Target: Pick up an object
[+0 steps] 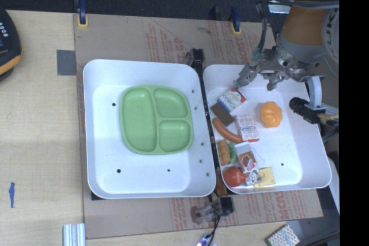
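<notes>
My gripper (259,80) hangs over the back of the right bin (300,173), its two fingers spread apart with nothing between them. Just below its left finger lies a small white and blue carton (232,100). An orange fruit (270,114) sits a little below and right of the fingers. Along the bin's left side lie a hot dog (227,130), a red and white packet (248,128), a brown block (222,112), a waffle piece (223,151), a red tomato (233,176) and a yellow cheese piece (266,177).
The left bin (104,178) holds a green divided plate (156,119). A black clamp (197,57) sits at the back where the bins meet. The arm's grey and orange body (308,14) rises at the upper right. A dark device (7,43) lies at the bench's left edge.
</notes>
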Tool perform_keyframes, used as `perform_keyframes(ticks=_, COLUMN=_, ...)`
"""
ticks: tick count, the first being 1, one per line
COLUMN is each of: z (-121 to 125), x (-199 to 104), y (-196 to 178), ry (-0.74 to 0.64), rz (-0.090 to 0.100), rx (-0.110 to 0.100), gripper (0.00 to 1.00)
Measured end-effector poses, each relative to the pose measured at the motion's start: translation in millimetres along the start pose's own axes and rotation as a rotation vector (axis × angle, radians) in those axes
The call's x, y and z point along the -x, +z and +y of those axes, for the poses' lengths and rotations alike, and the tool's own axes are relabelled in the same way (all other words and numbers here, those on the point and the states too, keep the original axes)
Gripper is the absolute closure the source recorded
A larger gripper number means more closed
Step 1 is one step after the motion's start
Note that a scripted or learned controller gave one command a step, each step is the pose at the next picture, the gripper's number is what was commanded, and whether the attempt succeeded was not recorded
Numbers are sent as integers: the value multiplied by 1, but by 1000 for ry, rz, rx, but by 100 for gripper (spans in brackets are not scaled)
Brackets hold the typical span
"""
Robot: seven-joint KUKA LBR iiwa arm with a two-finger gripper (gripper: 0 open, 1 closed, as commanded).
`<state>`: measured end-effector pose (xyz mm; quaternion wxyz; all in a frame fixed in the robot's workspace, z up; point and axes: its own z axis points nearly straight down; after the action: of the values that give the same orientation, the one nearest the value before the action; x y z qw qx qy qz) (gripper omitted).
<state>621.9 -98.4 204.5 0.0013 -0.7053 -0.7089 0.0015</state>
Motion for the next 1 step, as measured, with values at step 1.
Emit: perform_keyframes(ticks=1, z=-27, x=71, y=97, ry=6, rz=-6, rx=-2, gripper=0)
